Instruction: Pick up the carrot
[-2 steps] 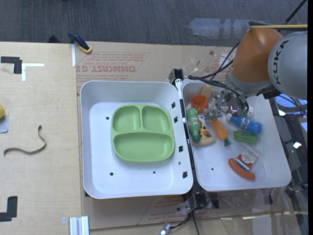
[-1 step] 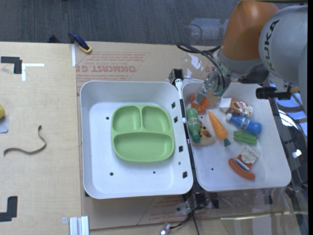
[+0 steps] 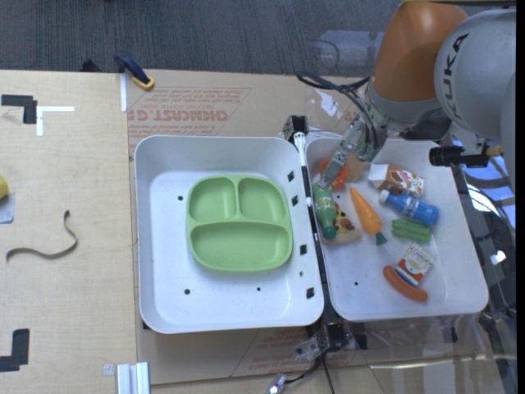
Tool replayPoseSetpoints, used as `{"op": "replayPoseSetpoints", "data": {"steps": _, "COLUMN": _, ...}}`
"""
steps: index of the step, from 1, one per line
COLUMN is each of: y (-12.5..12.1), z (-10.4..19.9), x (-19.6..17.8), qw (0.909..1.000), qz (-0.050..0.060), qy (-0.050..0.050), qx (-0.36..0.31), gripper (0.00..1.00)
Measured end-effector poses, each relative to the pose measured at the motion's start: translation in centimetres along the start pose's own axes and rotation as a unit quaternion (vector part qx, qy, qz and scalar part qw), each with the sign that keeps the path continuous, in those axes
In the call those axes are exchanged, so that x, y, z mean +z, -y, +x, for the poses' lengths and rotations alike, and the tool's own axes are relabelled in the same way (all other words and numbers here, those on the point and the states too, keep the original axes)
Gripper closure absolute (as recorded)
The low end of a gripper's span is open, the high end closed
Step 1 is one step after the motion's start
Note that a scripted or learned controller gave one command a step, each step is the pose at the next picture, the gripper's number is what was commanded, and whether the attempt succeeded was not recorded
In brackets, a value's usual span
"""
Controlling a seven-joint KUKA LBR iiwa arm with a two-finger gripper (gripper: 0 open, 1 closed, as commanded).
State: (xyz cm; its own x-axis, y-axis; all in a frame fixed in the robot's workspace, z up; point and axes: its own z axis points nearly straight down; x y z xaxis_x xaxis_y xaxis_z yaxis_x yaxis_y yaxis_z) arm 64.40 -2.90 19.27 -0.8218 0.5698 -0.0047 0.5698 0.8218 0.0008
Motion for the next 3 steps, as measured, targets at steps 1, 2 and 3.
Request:
{"op": "replayPoseSetpoints", "data": {"steps": 1, "y": 6.13, "z": 6.96, "x": 0.09, "qw": 0.9964, "qz": 0.001, "qy": -0.002, "qx": 0.084, "gripper": 0.00}}
{"op": "replayPoseSetpoints", "data": {"steps": 2, "y": 6.11, "z": 6.97, "x": 0.09, "qw": 0.9964, "qz": 0.001, "qy": -0.002, "qx": 0.084, "gripper": 0.00}}
{"op": "replayPoseSetpoints", "data": {"steps": 3, "y": 6.11, "z": 6.97, "x": 0.09, "qw": 0.9964, "qz": 0.001, "qy": -0.002, "qx": 0.084, "gripper": 0.00}}
